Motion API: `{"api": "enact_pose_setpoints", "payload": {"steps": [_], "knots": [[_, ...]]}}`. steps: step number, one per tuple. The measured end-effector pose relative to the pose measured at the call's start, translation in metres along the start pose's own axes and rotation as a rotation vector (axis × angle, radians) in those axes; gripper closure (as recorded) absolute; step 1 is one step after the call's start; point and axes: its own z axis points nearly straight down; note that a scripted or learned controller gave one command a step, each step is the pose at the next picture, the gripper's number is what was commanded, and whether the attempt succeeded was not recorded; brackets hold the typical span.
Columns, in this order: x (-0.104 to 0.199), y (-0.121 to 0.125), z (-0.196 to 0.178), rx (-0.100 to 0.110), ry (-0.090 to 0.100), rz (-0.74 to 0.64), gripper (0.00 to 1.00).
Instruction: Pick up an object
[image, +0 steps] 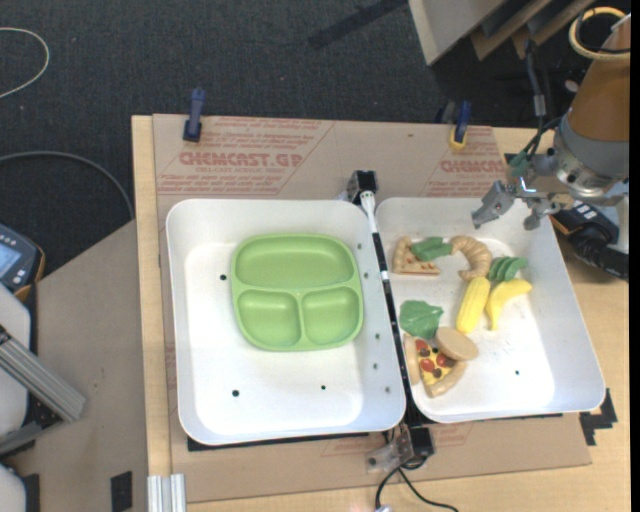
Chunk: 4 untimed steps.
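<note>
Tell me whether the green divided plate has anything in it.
Empty. All three compartments of the green divided plate show bare green; the toy food lies in the other bin.

A grey robot arm (598, 150) with a broad orange band (608, 95) above its rounded wrist. Below it, a small grey metal tool (512, 203) with two angular fingers. Dark cables run alongside the wrist.
</note>
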Motion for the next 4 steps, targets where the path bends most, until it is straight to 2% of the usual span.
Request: {"api": "enact_pose_setpoints", "payload": {"steps": [1, 2, 3, 4], "knots": [[-0.015, -0.049, 0.140, 0.011, 0.002, 0.004, 0.00], [-0.014, -0.044, 0.121, -0.002, -0.001, 0.001, 1.00], [0.054, 0.035, 0.130, 0.017, 0.000, -0.003, 1.00], [0.149, 0.029, 0.024, -0.011, 0.003, -0.010, 1.00]]}}
